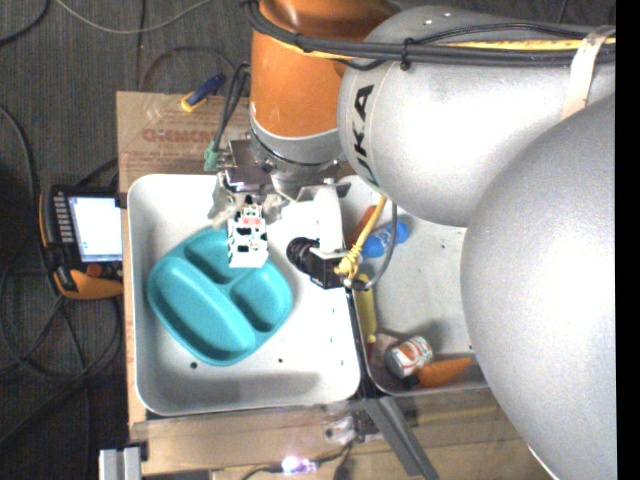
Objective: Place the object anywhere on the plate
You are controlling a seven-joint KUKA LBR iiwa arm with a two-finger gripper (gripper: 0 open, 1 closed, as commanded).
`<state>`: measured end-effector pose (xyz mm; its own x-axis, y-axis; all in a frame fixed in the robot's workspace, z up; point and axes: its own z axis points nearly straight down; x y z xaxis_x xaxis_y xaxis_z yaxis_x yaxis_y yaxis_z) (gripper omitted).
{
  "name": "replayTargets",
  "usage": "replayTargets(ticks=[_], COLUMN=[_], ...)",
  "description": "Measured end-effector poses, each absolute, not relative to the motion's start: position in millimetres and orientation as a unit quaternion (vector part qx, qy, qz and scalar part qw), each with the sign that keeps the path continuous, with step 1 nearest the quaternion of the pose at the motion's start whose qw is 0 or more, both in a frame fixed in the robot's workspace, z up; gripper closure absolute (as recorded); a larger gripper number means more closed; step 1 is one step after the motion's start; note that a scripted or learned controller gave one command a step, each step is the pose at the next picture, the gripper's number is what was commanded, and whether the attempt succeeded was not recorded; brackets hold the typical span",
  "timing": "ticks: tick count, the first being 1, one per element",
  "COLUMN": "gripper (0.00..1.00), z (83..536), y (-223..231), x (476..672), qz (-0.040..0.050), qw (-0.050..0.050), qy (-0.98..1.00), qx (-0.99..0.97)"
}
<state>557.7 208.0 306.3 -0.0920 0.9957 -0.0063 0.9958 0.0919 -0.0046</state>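
Note:
A teal divided plate [215,303] lies tilted in the left white bin [250,388]. A small white carton with black spots and a red mark [247,241] hangs over the plate's upper right rim. Its top end sits between the fingers of my gripper [247,208], which is shut on it. The orange band and grey wrist just above hide most of the fingers.
The right bin [440,268] holds a small can [410,355], an orange carrot-like piece [447,370], a blue object [388,238] and a long yellow piece [367,313]. A handheld screen [88,230] lies left of the bench. The arm covers most of the right side.

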Motion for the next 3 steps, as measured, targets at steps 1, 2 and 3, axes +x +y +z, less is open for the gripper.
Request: replayTargets(ticks=[1, 2, 3], gripper=[0.00, 1.00, 1.00], z=[306, 312, 205], y=[208, 208, 176], x=[557.8, 558.6, 490.4], qz=[-0.0039, -0.0080, -0.0039], qw=[0.001, 0.002, -0.002], qy=[0.739, 0.739, 0.788], qx=[0.674, 0.674, 0.616])
